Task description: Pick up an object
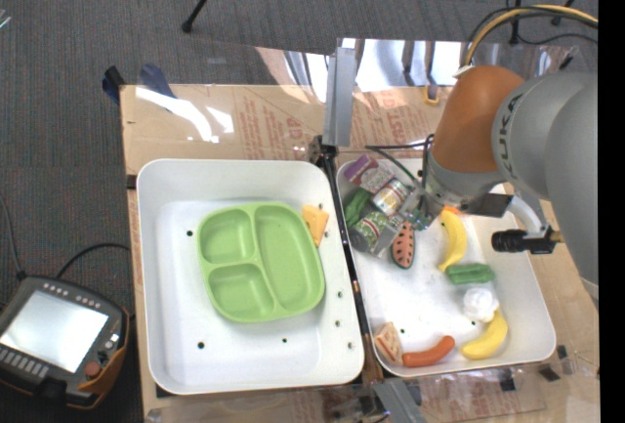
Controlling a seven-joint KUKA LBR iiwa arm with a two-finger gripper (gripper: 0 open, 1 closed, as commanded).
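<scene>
Gripper [422,213]: low in the right bin [532,318], at the top-left clutter; wrist hides the tip, so I can't tell its grip state, and I see nothing held.

Nearest targets: melon slice [403,245] just below the gripper, can [390,196] just left, banana [452,237] just right. Green pack [368,231] touches the melon slice.

Farther out: cucumber [471,273], white lump [479,302], 2nd banana [488,337], sausage [429,352], toast [389,344]. These lie more spread out.

Left bin [156,314]: green tray [262,260], cheese wedge [314,222] at its rim.

Technique, my judgement: I'd go for one item, pref. the melon slice, centre over it, close across its narrow axis, avoid pinching neighbours, then lift straight up and check w/ the cam.
</scene>
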